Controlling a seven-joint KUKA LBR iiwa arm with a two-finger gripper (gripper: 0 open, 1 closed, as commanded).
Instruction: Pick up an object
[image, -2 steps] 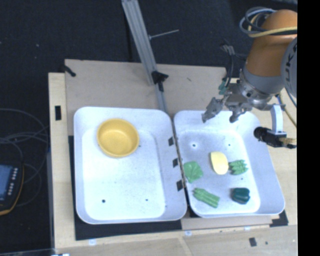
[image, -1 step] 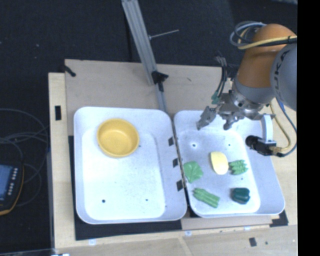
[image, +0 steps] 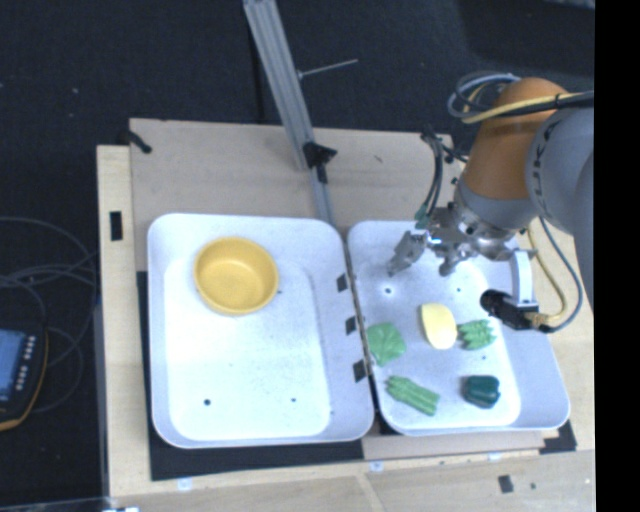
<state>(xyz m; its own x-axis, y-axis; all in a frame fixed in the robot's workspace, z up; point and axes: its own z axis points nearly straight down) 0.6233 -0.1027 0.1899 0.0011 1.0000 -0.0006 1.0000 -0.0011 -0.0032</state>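
Nothing's picked yet: your jaws (image: 428, 255) hang spread and empty. The yellow piece (image: 437, 326) sits just below them, green bits (image: 385, 342) alongside. Whole grab's left.

Right bin holds a pale yellow piece (image: 437, 326); three light green pieces (image: 385, 342) (image: 476, 334) (image: 413, 394); one dark green piece (image: 481, 391); all lying apart.

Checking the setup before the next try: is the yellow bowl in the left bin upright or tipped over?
Upright. The yellow bowl shows its round open rim and hollow inside to the overhead camera, resting in the left bin.
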